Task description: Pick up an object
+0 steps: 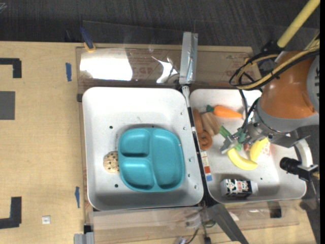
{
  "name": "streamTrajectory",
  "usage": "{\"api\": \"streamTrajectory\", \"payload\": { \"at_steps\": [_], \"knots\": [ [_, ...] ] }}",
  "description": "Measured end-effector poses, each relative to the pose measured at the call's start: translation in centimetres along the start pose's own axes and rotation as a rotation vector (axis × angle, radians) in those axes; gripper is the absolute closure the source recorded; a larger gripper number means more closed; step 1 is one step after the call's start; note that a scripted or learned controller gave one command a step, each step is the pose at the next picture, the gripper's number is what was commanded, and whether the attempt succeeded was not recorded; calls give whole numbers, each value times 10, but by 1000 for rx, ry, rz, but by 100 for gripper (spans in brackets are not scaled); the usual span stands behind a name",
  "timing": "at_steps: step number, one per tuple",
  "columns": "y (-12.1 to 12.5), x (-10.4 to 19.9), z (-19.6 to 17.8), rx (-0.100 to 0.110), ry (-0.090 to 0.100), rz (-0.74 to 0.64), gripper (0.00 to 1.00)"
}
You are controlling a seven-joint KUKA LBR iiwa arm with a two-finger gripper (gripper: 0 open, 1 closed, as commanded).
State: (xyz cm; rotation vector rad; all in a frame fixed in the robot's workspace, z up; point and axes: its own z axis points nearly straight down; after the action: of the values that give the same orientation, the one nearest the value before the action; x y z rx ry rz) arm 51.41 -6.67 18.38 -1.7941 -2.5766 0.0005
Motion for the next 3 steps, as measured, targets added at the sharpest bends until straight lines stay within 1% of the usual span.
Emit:
{"api": "streamTrajectory", "payload": {
  "at_steps": [1,2,3],
  "knots": [
    [-32,15,1,2,1,222,100],
    [-21,42,-42,-3,-1,208,100],
    [-20,42,-50,-2,-2,209,100]
  ]
}}
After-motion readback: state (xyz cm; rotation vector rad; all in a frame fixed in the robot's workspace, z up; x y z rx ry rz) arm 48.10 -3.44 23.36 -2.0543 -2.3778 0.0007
